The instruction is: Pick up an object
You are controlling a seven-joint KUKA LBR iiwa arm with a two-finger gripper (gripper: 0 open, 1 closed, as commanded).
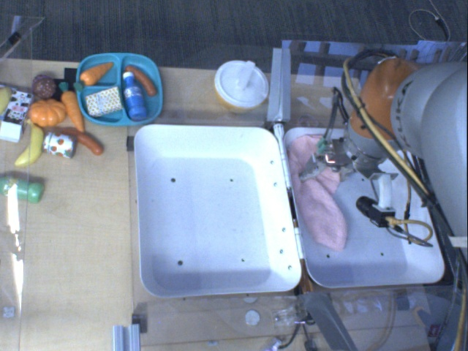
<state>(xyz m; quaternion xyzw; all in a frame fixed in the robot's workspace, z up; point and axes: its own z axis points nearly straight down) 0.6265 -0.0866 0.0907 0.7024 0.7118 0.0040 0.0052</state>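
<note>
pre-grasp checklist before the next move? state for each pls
1. Target present: pink cloth lies in the right bin: ok.
2. Gripper positioned over the cloth's upper end: ok.
3. Cloth between the fingers: cannot tell.
4. Cloth clear of the bin wall: its left edge runs along the wall by the left bin: not ok.
5. Black cable near the cloth, hanging off the arm: cannot tell if it snags.

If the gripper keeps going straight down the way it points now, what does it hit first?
Most likely the pink cloth in the right bin: the gripper sits over the cloth's upper end. Its height above the cloth is unclear from this slanted view.
</note>
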